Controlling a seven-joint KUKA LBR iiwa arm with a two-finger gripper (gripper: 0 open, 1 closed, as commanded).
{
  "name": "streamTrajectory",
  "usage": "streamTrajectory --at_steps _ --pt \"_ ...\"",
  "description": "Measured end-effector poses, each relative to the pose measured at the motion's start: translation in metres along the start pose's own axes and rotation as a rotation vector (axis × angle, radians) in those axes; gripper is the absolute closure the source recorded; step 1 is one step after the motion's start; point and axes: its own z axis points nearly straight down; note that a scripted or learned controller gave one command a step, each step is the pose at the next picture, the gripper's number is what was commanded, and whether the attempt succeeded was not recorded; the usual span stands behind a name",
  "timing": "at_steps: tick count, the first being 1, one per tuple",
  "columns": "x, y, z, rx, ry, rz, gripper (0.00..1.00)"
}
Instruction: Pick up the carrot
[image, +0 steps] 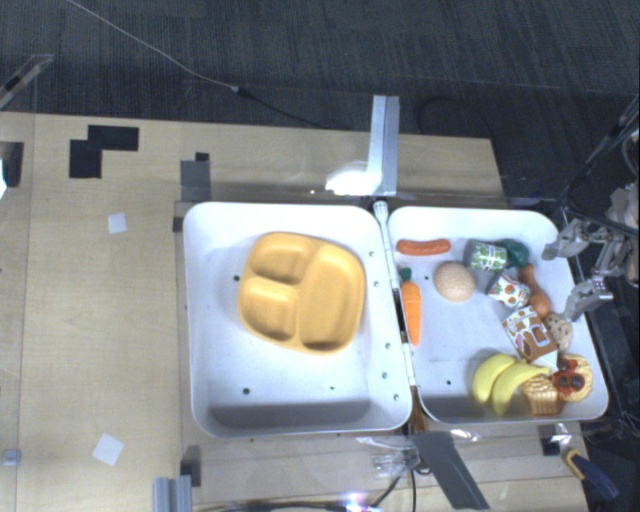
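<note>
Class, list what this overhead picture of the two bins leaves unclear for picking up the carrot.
1. Pincer: at the picture's right edge, arm cut off; its grip state is too small to read.
2. Carrot: lies against the right bin's left wall; contact unclear.
3. Small packages near the bananas: labels too small, overlapping.

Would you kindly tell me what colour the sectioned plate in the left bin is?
The sectioned plate is yellow, seen plainly in the camera view against the white left bin.

hand (592, 268) | cut off at right edge | finger state unclear
</note>
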Motion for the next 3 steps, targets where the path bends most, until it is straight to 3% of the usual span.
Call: streamTrajectory --at_steps 1,2,3 --pt "0.028 0.001 0.109 -0.001 0.004 0.319 0.0" --pt "0.055 0.069 0.136 -0.002 0.002 0.339 0.0" --pt "0.055 0.115 0.152 -0.003 0.002 0.372 0.0"
